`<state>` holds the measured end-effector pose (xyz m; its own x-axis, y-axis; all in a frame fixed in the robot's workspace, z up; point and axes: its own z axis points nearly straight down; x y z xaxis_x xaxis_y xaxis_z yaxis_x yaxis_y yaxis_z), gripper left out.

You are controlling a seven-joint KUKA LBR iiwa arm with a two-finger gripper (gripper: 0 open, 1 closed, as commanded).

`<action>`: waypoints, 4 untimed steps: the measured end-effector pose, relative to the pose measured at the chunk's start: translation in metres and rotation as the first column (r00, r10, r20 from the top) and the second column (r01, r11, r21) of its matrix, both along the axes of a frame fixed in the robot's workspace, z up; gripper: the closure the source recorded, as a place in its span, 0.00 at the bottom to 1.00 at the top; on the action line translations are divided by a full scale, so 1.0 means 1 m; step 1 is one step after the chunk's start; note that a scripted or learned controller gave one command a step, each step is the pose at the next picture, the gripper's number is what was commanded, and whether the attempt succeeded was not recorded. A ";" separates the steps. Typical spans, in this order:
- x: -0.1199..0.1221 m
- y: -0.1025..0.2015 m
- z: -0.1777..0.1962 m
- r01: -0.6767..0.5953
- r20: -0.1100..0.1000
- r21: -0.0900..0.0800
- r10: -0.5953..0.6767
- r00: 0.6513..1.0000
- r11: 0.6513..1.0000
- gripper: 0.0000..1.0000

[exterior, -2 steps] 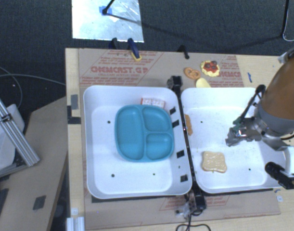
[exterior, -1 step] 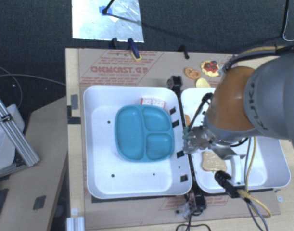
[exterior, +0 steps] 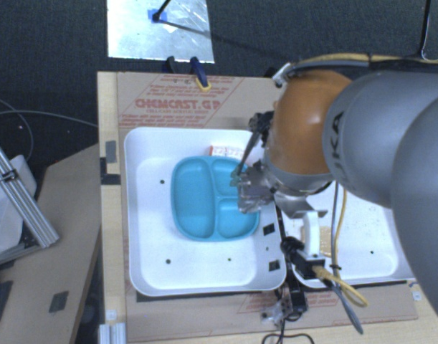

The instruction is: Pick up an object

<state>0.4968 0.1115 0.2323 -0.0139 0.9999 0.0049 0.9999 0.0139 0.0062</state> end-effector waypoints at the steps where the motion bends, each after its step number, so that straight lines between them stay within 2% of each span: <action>1: 0.020 0.060 0.161 0.002 0.014 0.004 -0.002 1.000 1.000 1.00; 2: 0.019 0.055 0.162 0.003 0.000 -0.003 -0.003 1.000 1.000 1.00; 3: 0.019 0.056 0.172 -0.003 0.001 -0.003 0.003 1.000 1.000 1.00; 4: -0.006 0.028 0.278 0.010 0.008 0.001 -0.010 1.000 1.000 1.00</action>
